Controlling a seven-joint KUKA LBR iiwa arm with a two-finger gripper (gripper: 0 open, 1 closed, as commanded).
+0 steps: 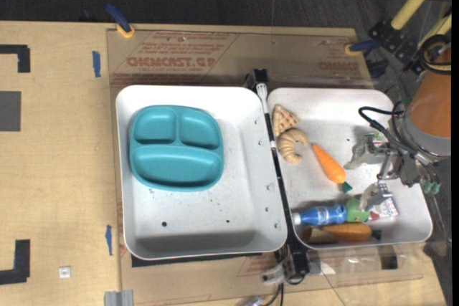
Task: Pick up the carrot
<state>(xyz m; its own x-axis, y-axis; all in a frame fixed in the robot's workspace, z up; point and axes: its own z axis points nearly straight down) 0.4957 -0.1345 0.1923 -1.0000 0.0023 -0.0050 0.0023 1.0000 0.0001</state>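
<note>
The tool (374, 167) hangs over the right bin (326, 100) with its fingers spread and nothing between them. The carrot (329, 163) lies just to its left, tilted, with the croissant (291, 145) beyond and a blue bottle (320, 215) below-left.

The arm (430, 107) is showing a broad orange band above a grey wrist — rounded, smooth shapes. A black cable (373, 115) is looping out from it, and the gripper (376, 168) is showing bare silvery metal fingers (362, 150) — thin, angular, with small dark fittings.
</note>
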